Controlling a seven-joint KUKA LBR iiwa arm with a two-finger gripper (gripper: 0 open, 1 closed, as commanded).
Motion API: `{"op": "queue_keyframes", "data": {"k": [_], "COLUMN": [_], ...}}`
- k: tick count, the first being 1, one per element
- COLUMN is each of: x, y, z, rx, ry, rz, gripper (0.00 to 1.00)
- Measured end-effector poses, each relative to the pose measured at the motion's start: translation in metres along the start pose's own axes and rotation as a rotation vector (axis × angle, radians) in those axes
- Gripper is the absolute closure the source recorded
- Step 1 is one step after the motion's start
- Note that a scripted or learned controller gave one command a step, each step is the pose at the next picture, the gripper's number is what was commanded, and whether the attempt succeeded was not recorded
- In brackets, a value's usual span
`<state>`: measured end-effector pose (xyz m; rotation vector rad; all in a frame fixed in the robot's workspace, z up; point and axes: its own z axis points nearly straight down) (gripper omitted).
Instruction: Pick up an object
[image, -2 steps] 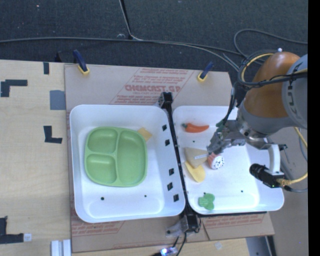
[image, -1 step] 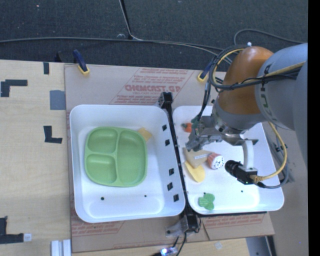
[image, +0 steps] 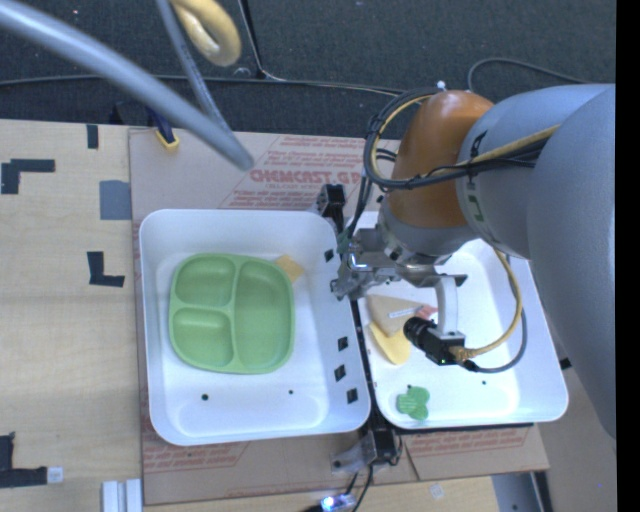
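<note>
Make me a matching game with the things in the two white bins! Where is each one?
Things:
1. green divided plate
2. small green toy
3. yellow wedge
4. small yellow piece

Places:
A. right bin, near its front edge
B. left bin, at the plate's upper right corner
C. left bin, in the middle
D. right bin, under the arm's wrist

Pairs: 1-C, 2-A, 3-D, 4-B

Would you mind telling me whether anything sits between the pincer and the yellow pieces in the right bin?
Nothing visible does. The pincer hangs right over the yellow pieces in the right bin; the green toy lies apart, nearer the front rim.
</note>
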<state>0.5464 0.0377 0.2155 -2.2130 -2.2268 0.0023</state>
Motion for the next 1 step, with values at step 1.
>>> {"op": "queue_keyframes", "data": {"k": [1], "x": [0.0564], "y": [0.0232], "z": [-0.0020], "rx": [-0.002], "ry": [0.001], "rz": [-0.001], "gripper": [1.00]}}
